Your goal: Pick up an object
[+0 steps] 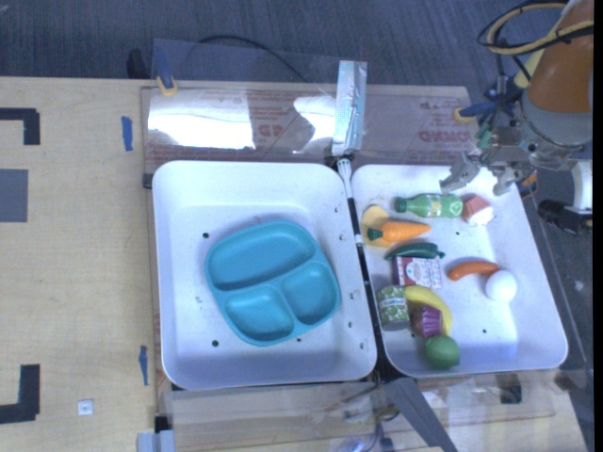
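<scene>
The open pincer (483, 169) hangs over the right bin's (542, 295) far edge by the green bottle (429, 205), its label unreadable.

I make out red lettering on the clear plastic panel (283, 121) behind the bins, too glared and faint to read; nothing else legible.

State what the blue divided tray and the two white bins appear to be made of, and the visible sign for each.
Blue divided tray: likely moulded plastic, matte, with rounded compartment walls and even colour. White bins: probably thin formed plastic, slightly glossy, with soft sheen and rounded corners.
</scene>
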Controlling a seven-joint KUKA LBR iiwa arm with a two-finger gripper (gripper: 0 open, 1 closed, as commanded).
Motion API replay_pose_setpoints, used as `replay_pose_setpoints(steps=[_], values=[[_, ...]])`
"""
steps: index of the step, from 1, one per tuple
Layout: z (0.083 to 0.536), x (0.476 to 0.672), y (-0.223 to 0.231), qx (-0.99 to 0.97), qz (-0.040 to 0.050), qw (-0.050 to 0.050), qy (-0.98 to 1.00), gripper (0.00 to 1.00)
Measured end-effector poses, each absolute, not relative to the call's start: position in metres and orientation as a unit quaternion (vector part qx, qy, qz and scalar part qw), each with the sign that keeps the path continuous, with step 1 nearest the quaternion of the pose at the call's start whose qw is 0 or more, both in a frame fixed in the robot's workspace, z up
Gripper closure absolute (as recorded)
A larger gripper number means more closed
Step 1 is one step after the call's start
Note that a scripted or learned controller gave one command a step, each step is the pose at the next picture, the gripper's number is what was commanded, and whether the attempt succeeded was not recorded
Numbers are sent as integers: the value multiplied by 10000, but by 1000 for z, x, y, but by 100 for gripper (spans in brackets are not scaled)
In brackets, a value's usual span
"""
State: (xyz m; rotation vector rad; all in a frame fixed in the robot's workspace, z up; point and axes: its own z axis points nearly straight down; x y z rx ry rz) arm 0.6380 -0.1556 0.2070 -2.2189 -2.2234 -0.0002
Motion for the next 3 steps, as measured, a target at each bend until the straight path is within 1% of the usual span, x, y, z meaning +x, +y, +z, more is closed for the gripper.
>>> replay_pose_setpoints(steps=[1,2,3], values=[[132,596,-91,-7379,16,29,-6749,0],[87,485,-117,-7437,-11,-13,-6685,0],[98,487,-117,-7439,-33,-47,-6683,100]])
